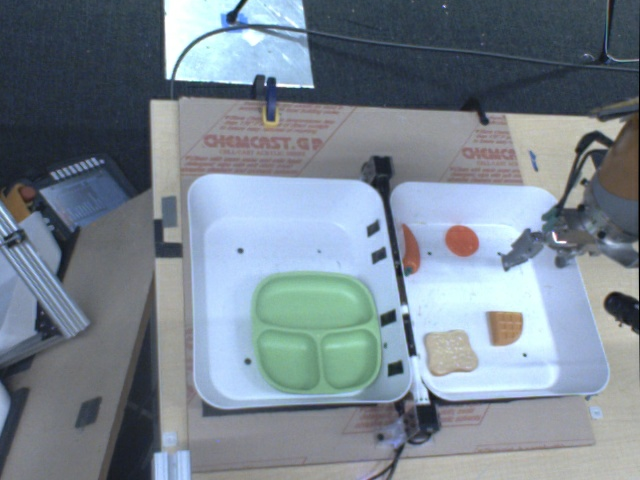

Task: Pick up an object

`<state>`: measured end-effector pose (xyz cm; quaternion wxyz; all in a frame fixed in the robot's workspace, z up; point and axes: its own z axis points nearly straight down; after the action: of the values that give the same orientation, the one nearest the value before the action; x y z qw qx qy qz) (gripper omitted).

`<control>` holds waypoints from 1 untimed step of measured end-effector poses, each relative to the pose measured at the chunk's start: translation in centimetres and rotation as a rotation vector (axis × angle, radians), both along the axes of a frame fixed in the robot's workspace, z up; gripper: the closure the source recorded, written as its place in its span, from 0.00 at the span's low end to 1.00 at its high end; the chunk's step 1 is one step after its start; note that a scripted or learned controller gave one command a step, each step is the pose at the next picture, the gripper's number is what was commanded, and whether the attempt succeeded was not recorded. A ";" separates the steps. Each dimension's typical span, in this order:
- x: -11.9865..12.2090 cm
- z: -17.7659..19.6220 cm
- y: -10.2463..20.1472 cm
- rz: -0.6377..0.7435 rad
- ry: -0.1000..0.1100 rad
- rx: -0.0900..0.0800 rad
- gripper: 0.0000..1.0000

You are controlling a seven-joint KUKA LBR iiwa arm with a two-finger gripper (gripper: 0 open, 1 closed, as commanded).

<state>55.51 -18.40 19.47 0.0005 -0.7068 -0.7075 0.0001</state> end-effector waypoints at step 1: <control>0.4 -4.2 0.5 0.001 -0.001 0.000 0.00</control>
<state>55.86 -17.93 15.29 0.0002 -0.7065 -0.7077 0.0000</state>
